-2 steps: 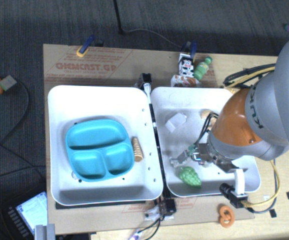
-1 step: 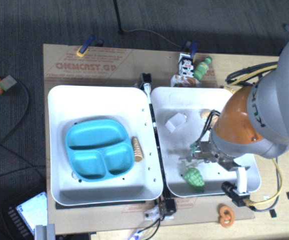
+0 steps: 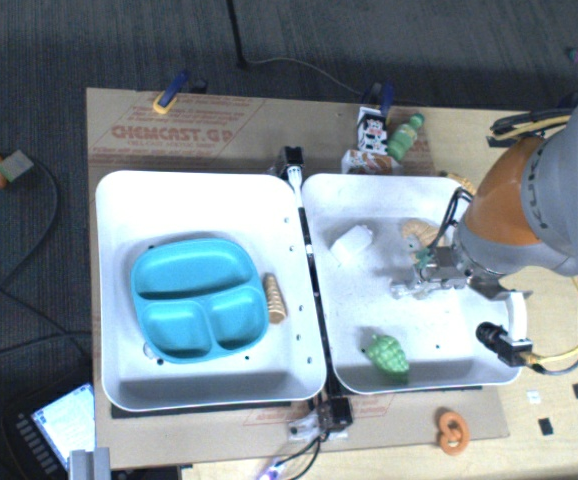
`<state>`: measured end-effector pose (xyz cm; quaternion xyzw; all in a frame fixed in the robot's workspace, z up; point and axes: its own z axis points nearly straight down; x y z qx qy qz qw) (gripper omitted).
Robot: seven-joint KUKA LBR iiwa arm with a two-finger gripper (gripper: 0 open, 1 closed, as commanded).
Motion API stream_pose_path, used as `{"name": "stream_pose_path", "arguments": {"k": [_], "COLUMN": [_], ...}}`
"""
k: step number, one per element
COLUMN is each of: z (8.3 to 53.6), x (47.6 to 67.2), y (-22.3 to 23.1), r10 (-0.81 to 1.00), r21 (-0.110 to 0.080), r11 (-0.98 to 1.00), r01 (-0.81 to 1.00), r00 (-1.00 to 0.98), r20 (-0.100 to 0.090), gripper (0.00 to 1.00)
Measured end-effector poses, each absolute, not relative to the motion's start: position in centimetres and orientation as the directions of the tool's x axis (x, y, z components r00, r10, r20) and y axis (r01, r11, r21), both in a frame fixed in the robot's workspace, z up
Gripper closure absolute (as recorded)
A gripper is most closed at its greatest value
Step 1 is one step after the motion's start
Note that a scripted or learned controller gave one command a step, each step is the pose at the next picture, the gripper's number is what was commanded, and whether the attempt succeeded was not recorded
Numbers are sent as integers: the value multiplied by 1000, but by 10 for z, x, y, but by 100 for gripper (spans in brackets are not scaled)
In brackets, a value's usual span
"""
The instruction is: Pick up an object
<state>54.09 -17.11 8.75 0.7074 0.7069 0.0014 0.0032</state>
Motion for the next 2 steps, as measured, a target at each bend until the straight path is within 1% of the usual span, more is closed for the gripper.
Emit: {"name": "stream_pose_path", "arguments": {"k": [1, 2], "z": [160, 189], "x": [577, 515], "y": [-145, -56], "r10": [1000, 1000], "r21": [1, -1], "r11": [1, 2], "r01": [1000, 1000], "r00": [-1, -2], "r20": [-2, 0], "gripper": [100, 100]}}
